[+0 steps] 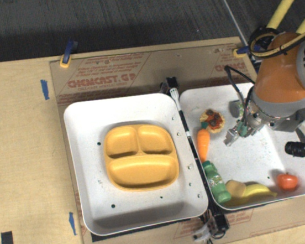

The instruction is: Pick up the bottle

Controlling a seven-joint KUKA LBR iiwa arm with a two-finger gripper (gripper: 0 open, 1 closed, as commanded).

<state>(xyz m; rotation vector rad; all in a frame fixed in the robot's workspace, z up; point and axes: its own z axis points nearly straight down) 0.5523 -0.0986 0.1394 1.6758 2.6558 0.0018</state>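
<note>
Small green plastic bottle (215, 182) lies in right shallow white bin (301, 191), along left wall, near front corner. Orange plastic carrot (202, 143) just behind bottle; yellow plastic banana (249, 189) touching it at right. Red tomato (287, 182) further right. Hand (236, 133) hovers mid-bin, apart from bottle; how far open, cannot tell. Yellow divided plate (141, 155) in left white bin (87, 155).

Even bright overhead light, mild glare on the two glossy shallow white plastic bins (84, 155), soft shadow under their lower rims, whole frame slightly soft and low-res.
</note>
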